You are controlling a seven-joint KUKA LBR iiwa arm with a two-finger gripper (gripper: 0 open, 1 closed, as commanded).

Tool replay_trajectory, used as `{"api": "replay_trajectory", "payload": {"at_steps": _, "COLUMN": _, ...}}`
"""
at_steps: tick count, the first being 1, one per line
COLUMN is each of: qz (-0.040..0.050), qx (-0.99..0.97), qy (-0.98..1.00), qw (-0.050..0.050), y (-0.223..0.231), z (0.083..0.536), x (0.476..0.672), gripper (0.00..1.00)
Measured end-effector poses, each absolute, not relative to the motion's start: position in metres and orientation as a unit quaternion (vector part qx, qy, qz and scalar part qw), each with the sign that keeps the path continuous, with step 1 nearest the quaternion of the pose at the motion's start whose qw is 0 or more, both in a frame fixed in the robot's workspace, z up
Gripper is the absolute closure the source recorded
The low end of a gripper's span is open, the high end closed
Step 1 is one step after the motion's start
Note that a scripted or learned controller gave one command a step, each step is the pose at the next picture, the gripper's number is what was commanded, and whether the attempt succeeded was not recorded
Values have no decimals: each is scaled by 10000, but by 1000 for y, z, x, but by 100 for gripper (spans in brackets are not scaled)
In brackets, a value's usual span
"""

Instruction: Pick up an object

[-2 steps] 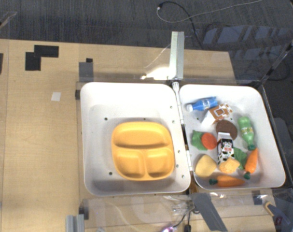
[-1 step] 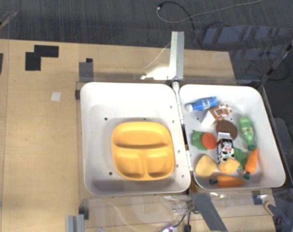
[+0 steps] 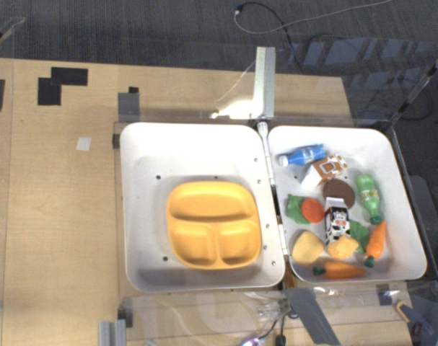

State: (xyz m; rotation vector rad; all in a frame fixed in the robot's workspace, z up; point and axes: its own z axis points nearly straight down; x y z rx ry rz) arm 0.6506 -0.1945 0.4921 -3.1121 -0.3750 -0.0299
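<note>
Wooden bench: two white bins; one yellow tray, two carrots; hand unseen.

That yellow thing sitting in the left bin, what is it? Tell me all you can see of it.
The yellow tray looks like a moulded plastic meal plate with rounded corners. It has three hollows: a long one across the far side and two smaller ones nearer the camera. It lies flat and right way up on the floor of the left bin, roughly in the middle, with nothing in it and nothing else touching it.
</note>
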Motion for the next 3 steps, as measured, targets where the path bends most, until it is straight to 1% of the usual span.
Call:
{"api": "replay_trajectory", "payload": {"at_steps": 1, "qz": -7, "qx": -9947, "qy": -1028, "qw": 6, "y": -205, "z": 435, "x": 600, "gripper": 100}}
{"api": "replay_trajectory", "payload": {"at_steps": 3, "qz": -28, "qx": -9939, "qy": -1103, "qw": 12, "y": -202, "z": 456, "x": 603, "gripper": 100}}
